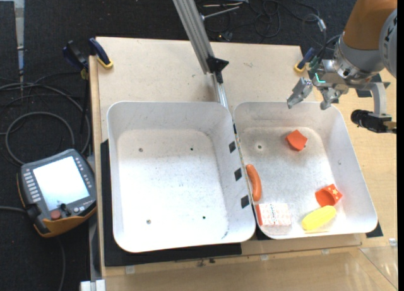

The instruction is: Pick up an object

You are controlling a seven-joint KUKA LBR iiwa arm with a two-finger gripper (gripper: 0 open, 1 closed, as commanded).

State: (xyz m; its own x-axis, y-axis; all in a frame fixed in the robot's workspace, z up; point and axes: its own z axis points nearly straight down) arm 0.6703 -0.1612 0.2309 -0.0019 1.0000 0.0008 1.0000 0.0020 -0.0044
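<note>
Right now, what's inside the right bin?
The right bin holds an orange block, a sausage, a white box, a yellow piece and an orange-red piece. Nothing looks covered.

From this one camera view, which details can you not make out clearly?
- Arm: cut off by the top and right edges of the camera view, so its base is unseen.
- White box: its printing is too small to read.
- Orange block: its exact shape is too small to tell, and whether it touches the yellow item is unclear.
- Pendant: its screen is washed out by glare.
</note>
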